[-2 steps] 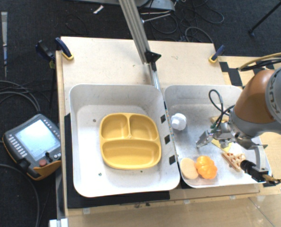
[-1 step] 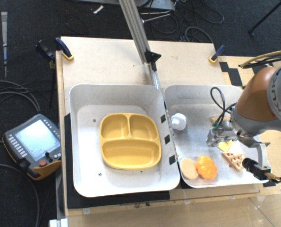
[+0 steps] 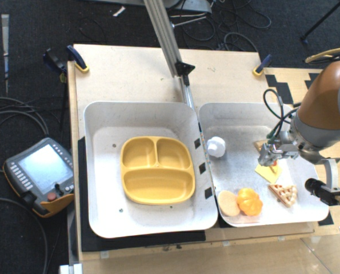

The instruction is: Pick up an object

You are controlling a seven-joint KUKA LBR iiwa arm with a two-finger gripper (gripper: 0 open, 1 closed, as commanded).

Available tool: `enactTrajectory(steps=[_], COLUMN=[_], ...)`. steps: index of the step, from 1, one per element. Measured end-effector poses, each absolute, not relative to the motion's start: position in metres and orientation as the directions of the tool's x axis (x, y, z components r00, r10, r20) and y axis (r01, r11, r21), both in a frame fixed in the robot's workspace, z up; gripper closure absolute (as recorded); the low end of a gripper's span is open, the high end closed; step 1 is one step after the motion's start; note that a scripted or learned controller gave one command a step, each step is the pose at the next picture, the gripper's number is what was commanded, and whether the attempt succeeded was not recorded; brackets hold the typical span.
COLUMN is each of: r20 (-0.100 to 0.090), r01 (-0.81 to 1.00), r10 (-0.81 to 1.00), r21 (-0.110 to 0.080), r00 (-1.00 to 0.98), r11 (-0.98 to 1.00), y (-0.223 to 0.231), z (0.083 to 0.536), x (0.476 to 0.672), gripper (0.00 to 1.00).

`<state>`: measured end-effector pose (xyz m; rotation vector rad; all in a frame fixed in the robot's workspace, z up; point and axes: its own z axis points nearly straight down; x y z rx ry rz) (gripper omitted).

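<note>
Well, the gripper point(image 3: 269, 156) hangs low over the right-hand bin point(image 3: 238, 116), its tip right at the upper edge of a flat yellow piece point(image 3: 268, 173) that looks like a toy cheese slice. From where I stand I cannot tell how it is set at the tip; the metal there is a small grey blur against the bin floor, and nothing visibly sits in its grasp.

The worry is that slice. It lies flat on the bin, so there is little edge to catch, and a closing pinch could simply skate over it or push it toward the waffle-patterned wedge point(image 3: 283, 194) just below. A small brownish piece point(image 3: 259, 146) sits close beside the tip on the left too, so the grab may nudge that one instead, or pinch two things badly and drop both.

The easier targets sit apart: a white knob-like object point(image 3: 216, 146) near the bin's left wall, and an orange toy point(image 3: 249, 201) touching a pale round piece point(image 3: 228, 203) at the front. The yellow divided plate point(image 3: 157, 170) in the left bin point(image 3: 101, 153) is well out of it.

The looping cable point(image 3: 275, 110) near the wrist could also snag if the arm twists.
</note>
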<state>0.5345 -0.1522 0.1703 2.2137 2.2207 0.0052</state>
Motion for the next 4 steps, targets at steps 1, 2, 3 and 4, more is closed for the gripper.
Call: enactTrajectory(steps=[1, 2, 3, 4], r20=[-0.002, -0.001, 0.001, 0.002], r01=[1.0, 1.0, 1.0, 1.0], r10=[1.0, 1.0, 1.0, 1.0], r21=[0.006, 0.003, 0.003, -0.001], r00=[-0.004, -0.003, -0.008, -0.008], r11=[0.004, 0.003, 0.008, 0.008], y=[-0.147, -0.147, -0.09, -0.032], z=[0.217, 0.234, 0.243, 0.232], x=[0.543, 0.544, 0.551, 0.563], gripper=[1.0, 1.0, 1.0, 1.0])
